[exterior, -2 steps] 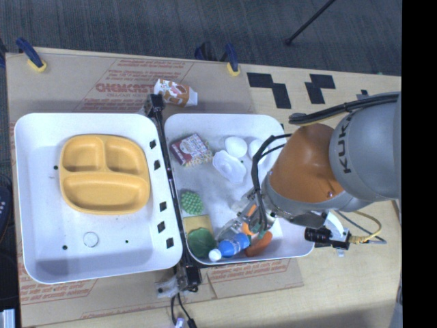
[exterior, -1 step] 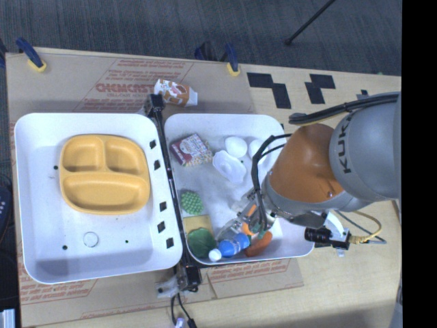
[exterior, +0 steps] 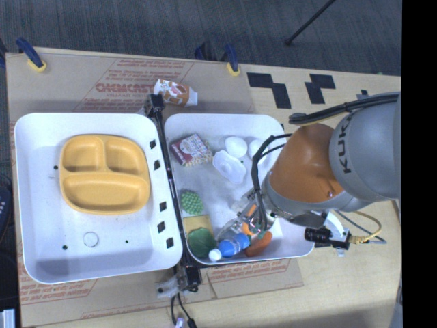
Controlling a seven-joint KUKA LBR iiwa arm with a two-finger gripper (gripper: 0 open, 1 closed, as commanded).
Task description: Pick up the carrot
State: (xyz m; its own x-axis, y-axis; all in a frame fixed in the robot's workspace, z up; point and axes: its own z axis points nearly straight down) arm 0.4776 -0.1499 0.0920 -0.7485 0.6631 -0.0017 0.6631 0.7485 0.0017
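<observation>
The carrot (exterior: 261, 242) is an orange piece lying at the front edge of the right bin (exterior: 205, 123), just right of a blue bottle. My gripper (exterior: 248, 219) hangs low over that corner, directly above and slightly left of the carrot. The arm's orange band and grey wrist cover most of the gripper. Some orange also shows close to the gripper's metal parts, and I cannot tell whether that belongs to the carrot.
The right bin also holds a blue bottle (exterior: 229, 247), a green-and-yellow sponge (exterior: 198, 234), a green round thing (exterior: 191, 201), a snack packet (exterior: 191, 149) and white objects (exterior: 231, 157). A yellow divided plate (exterior: 104, 173) lies in the left bin (exterior: 41, 251). A small packet (exterior: 175, 92) lies behind the bins.
</observation>
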